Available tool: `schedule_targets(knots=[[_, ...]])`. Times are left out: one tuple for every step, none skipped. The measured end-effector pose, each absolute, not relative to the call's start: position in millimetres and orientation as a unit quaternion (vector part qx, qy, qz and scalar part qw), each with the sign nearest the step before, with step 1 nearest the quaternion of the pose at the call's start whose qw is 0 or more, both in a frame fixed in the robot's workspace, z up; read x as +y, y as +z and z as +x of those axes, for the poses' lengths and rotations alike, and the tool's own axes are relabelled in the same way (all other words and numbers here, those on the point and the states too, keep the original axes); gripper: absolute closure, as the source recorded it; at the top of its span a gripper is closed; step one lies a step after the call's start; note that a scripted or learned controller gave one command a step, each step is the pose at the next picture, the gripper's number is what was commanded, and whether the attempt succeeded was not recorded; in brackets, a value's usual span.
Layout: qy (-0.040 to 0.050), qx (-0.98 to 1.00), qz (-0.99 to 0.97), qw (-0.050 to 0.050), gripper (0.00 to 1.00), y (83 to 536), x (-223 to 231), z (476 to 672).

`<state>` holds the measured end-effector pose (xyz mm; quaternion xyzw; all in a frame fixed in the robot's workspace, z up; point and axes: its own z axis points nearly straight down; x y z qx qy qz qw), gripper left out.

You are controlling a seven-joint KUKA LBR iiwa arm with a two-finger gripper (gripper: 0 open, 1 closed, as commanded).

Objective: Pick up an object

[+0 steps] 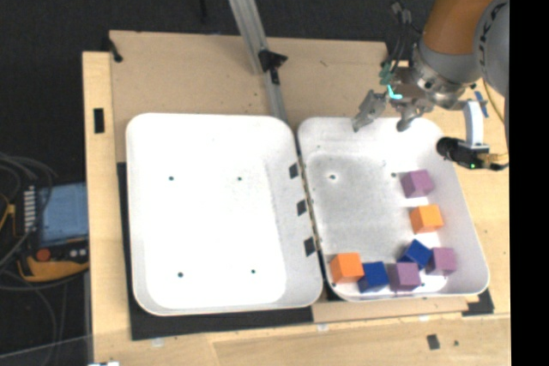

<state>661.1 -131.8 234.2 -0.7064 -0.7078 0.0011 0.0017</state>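
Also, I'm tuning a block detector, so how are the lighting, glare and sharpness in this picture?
Camera view: even overhead light; the left bin is nearly washed-out white, the right bin shows grey mottling; blocks such as the purple block cast soft, short shadows; the hand looks slightly soft, and the whole picture is low in detail.

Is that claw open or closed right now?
Open: the claw has its two fingers spread apart over the right bin's far edge, nothing between them.

Two white bins, the right one speckled grey, perhaps from wear, holding purple, orange and blue blocks; the arm orange-banded grey.
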Motion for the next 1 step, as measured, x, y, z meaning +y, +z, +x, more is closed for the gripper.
schedule_targets(knots=[[0.0008,-0.708,-0.706,-0.001,0.0,237.1,-132.4,661.8]])
